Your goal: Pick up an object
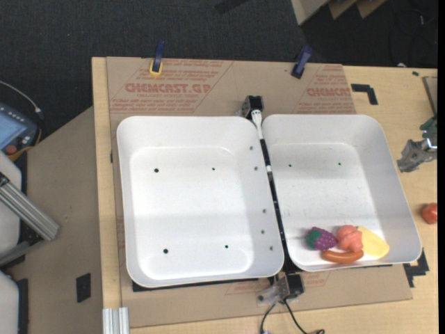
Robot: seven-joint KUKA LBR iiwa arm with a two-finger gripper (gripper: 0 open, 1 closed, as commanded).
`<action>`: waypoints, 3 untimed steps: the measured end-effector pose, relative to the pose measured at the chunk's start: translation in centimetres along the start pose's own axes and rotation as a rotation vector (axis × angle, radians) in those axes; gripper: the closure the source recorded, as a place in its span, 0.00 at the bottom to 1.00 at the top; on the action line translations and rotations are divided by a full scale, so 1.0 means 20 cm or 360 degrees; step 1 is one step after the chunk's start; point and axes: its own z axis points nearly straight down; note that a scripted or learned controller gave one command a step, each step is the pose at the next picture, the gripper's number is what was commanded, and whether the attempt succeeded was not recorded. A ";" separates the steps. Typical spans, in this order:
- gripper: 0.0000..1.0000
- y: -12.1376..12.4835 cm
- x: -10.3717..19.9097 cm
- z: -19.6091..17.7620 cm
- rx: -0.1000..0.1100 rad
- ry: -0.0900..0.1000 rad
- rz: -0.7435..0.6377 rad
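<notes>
Several toy foods lie bunched in the near right corner of the right bin [327, 145]: a purple bunch of grapes [321, 239], an orange-red lumpy piece [350, 237], a yellow piece [375, 245] and an orange-red sausage shape [343, 256] in front of them. My gripper [415, 155] is at the view's right edge, just outside the right bin's right rim and well back from the toys. It has nothing in it that I can see. A bit of orange [430, 214] from the arm shows lower on the right edge.
The left bin [191, 193] sits beside the right one, with a black divider strip [268, 179] between them. Both rest on a cardboard sheet [208, 82] held by blue clamps [158, 60] at the back. A grey rail [24, 207] lies at the left.
</notes>
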 end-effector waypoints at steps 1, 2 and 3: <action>1.00 0.01 -0.01 -0.11 -0.0033 -0.0015 -0.0002; 1.00 0.02 -0.01 -0.16 -0.0039 -0.0019 -0.0002; 1.00 0.02 -0.01 -0.21 -0.0044 -0.0022 -0.0003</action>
